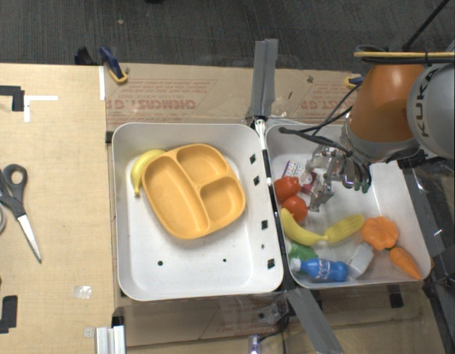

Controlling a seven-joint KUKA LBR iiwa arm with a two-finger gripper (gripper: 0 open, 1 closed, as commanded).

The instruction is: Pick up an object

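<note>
bins (139, 271): white
divided plate (192, 190): orange-yellow
bananas (144, 167): yellow (one per bin)
tomatoes (286, 188): red
corn (345, 227): yellow
carrot (405, 262): orange
bottle (323, 270): blue
counter (50, 198): tan

Two bins (124, 220), two bananas (144, 166), two tomatoes (287, 188), one scissors (19, 209)
</note>
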